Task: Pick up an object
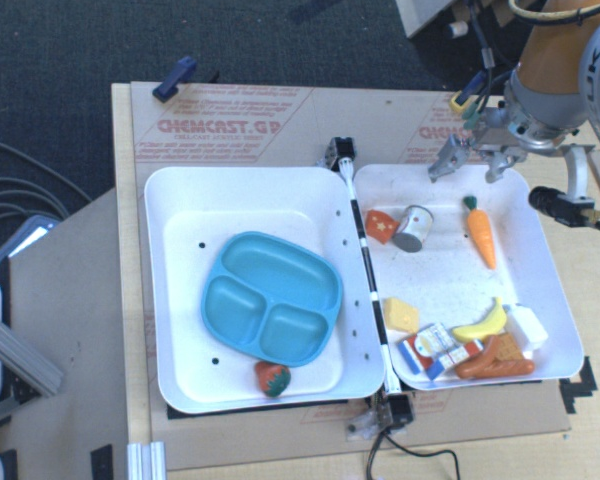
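**Gripper open above the far rim of the right bin**

Gripper (472, 165) fingers hang spread apart in the upper right of the frame, with nothing between them. They sit over the top edge of the right bin (555, 298). Above them is the grey arm (555, 88) with its orange band, coming in from the right.

The right bin holds many small things to pick. A carrot (480, 235) lies just below the gripper, pointing down the frame, its green top near the far wall. To its left, near the middle of the frame, a small silver can (413, 229) lies on its side, and a red strawberry (380, 225) sits just beside it, close to the wall between the bins. Lower down is a yellow cheese wedge (401, 316). In the lower right corner things are piled together — a banana (482, 323), a small red and white box (432, 348), an orange-red piece (495, 360) and a white block (528, 325).

The left bin (175, 298) fills the middle left of the frame. A blue tray (270, 296) with three sections lies flat in it. Just below the tray, near the bin's lower edge, sits another strawberry (272, 377) — red with a green top.
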Controlling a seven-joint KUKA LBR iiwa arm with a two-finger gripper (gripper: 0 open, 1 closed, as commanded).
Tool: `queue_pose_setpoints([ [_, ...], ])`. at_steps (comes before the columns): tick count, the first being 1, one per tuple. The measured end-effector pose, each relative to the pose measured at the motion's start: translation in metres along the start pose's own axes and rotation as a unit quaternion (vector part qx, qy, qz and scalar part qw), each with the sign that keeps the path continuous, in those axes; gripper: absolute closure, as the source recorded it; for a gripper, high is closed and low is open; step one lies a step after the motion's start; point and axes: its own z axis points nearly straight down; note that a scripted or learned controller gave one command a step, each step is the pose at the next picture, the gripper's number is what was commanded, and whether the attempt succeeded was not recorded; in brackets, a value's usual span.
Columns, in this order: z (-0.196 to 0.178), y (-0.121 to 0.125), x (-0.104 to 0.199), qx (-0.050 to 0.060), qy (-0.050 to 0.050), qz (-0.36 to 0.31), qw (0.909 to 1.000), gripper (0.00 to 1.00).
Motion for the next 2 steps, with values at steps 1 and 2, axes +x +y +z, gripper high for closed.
queue_pose_setpoints([
  [1, 0.101, -0.031, -0.020, -0.002, -0.001, 0.000, 1.0000, 0.00],
  [2, 0.117, -0.090, -0.008, 0.001, 0.000, 0.000, 1.0000, 0.00],
])
